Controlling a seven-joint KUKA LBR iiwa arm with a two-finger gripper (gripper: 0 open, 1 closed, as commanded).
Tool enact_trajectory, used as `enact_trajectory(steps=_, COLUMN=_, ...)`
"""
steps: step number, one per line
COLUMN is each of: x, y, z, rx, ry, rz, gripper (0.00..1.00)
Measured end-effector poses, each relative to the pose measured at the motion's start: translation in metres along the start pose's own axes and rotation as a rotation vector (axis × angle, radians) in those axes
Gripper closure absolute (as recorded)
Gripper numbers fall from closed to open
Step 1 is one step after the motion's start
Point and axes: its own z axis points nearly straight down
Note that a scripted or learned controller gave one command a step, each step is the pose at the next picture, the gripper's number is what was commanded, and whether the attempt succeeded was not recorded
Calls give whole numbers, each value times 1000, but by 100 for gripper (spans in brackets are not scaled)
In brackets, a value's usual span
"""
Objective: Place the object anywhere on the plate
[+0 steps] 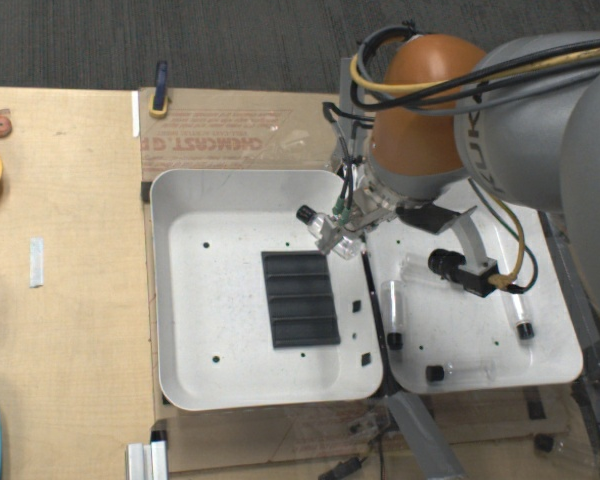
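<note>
The claw [338, 236] is seen above the left bin [180, 368], its state being impossible to tell, while the dark ridged plate [300, 298] is judged yet to receive the object.

The cardboard sheet [242, 133] bears mirrored red print, seemingly "CHEMCAST GP"; smaller lines unreadable

Ridged plate [302, 299] in left bin [180, 228], pincer [338, 236] just above plate's far corner

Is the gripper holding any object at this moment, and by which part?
It cannot be told: the gripper hangs above the left bin's right edge, its tip unclear.
</note>
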Motion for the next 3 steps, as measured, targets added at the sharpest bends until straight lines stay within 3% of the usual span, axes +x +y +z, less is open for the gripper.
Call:
enact_trajectory(steps=1, x=41, y=7, z=-5, rx=-3, ry=-1, rz=-487, gripper=100)
enact_trajectory(steps=2, x=94, y=15, z=19, rx=-3, ry=-1, rz=-800, gripper=100)
enact_trajectory(steps=3, x=120, y=35, z=-39, rx=-4, ry=-3, rz=-901, gripper=100)
